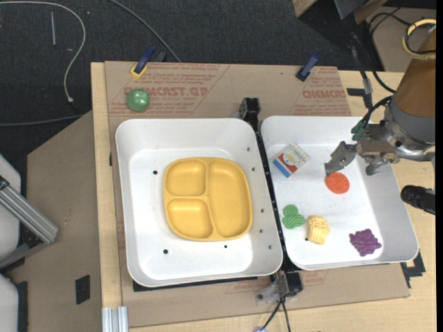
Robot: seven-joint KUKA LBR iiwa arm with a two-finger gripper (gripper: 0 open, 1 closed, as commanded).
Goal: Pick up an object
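Gripper [344,159], finger state indeterminate, hovered just above round orange object [338,182], no long axis, mid right bin [405,244]

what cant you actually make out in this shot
- Gripper, camera view: dark and seen from above; open or shut, and touching the orange round object or not, unclear.
- Arm: cut off by the right edge.
- Small carton in the right bin: label too small to read.

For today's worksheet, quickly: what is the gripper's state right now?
Gripper: above the orange-red disc in the right bin; open or shut cannot be told.
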